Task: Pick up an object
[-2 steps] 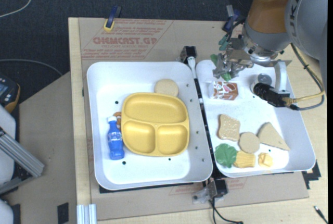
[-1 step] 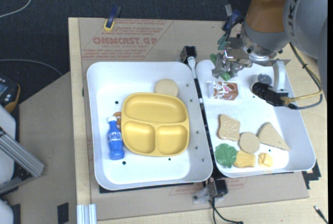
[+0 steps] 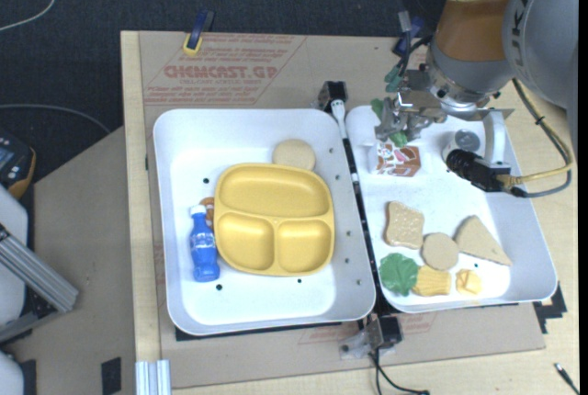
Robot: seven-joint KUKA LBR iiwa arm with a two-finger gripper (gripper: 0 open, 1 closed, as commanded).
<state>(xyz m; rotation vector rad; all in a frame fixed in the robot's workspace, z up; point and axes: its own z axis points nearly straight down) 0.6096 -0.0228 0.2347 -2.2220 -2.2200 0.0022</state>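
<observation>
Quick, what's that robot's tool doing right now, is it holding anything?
Tool: it sits low over the red and white packet in the right bin; whether it is open, closed or gripping cannot be told.

Glossy white plastic bins (image 3: 175, 200); smooth matt yellow plastic tray (image 3: 273, 219); shiny blue plastic bottle (image 3: 203, 246); bare metal gripper (image 3: 397, 129); printed brown cardboard (image 3: 220, 72) under bins.
</observation>
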